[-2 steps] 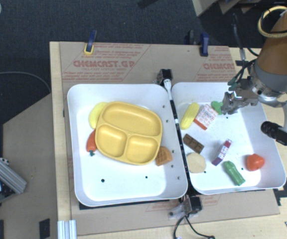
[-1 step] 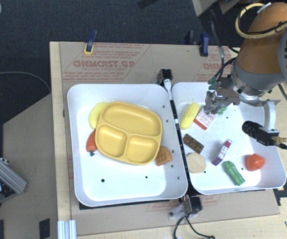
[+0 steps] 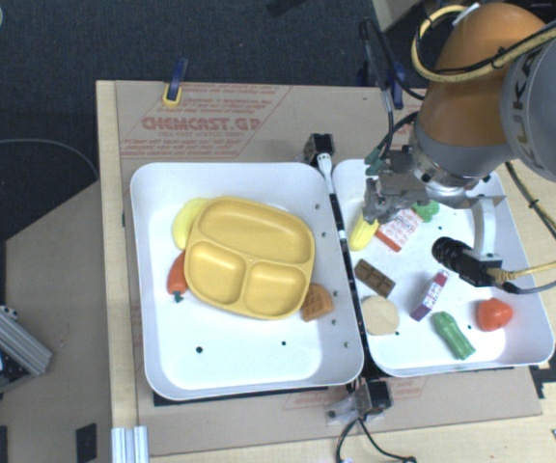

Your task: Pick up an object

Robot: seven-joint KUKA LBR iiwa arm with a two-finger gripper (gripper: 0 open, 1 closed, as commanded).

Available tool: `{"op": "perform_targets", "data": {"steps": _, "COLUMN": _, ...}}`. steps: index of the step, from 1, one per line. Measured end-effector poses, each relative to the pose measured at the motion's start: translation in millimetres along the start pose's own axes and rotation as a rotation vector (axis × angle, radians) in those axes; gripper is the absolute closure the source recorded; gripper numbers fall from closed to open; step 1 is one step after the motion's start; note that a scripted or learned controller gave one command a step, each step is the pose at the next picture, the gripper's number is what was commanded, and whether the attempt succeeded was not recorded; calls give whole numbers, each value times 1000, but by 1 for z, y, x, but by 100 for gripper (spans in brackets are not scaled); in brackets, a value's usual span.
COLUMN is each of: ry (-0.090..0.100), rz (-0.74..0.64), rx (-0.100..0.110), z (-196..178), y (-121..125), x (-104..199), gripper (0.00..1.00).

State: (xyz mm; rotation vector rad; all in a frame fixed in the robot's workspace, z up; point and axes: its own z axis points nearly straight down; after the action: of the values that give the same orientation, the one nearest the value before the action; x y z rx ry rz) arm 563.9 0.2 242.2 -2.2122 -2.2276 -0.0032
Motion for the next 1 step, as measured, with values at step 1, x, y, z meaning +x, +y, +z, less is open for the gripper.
{"op": "perform_targets", "data": {"steps": 1, "ry": -1, "rz": 1, "rx": 2, "z": 5, "y": -2, "x": 54, "gripper": 100}}
